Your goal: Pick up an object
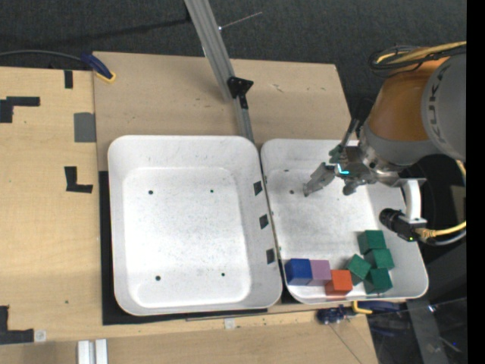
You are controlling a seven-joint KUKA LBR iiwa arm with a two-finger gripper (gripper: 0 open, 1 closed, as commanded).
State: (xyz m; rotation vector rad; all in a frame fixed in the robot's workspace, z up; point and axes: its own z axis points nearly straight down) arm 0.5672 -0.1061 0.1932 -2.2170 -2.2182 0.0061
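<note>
Grey gripper [327, 182] above right bin [303, 154], far from blue cube [298, 270]; fingers seemingly parted, gripping nothing

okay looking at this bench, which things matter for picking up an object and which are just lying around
Belongs to the job:
end effector
right bin
blue block
purple block
orange block
green blocks

Just lying about:
left bin
metal pole
black tape marks

Both white bins [182, 146] are looking like smooth, faintly speckled plastic. The bench [151, 89] is showing matt bare wood, and the slanted pole [208, 29] is gleaming like brushed metal.
</note>
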